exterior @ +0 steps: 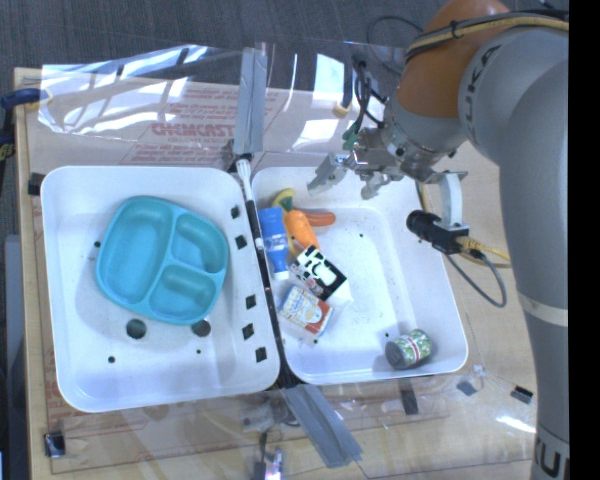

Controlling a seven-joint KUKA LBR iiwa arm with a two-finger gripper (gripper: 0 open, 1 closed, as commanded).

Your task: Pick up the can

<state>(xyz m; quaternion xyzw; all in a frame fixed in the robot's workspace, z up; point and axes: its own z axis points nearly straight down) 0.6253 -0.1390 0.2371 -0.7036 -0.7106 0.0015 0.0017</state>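
The can [410,348], small with a green and red label, lies on its side in the near right corner of the right bin [435,288]. My gripper [349,180] hangs over the far edge of that bin, well away from the can. Its two fingers stand open and spread, with nothing between them. The grey arm with its orange band reaches in from the upper right.
Along the right bin's left side lie a blue bottle [273,240], an orange carrot [301,227], a black and white pack [320,272] and a snack packet [306,311]. The left bin [70,368] holds a blue divided tray [163,259]. A black cable [480,268] hangs by the right rim.
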